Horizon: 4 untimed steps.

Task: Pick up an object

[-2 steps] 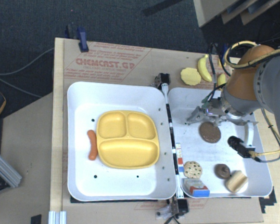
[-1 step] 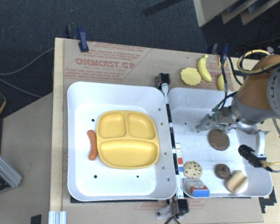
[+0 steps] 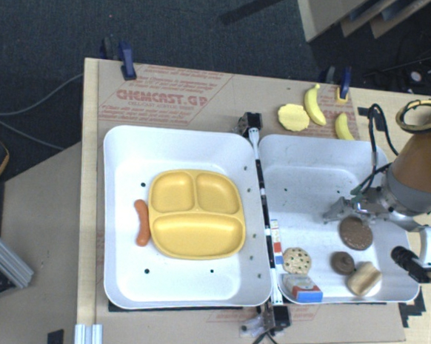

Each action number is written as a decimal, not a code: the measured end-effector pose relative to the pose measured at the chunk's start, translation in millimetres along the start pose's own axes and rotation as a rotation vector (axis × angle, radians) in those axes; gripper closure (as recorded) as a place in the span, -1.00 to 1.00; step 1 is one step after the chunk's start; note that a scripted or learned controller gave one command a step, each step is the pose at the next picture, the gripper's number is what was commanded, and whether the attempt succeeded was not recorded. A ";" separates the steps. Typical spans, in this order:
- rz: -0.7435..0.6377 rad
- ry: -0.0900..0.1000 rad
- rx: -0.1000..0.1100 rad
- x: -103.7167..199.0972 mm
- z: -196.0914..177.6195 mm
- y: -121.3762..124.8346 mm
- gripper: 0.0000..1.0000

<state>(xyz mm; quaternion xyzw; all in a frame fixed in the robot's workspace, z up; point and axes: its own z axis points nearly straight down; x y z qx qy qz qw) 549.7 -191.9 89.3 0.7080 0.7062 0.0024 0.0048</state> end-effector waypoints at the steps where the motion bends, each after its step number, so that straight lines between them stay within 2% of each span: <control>1: 0.000 -0.001 -0.001 -20.6 -0.5 -59.9 -1.00; 2: -0.004 0.002 -0.006 -17.4 -11.7 -56.3 1.00; 3: -0.004 0.003 -0.003 -17.4 -10.6 -57.0 -1.00; 4: -0.009 0.014 0.014 -26.5 6.3 8.6 -1.00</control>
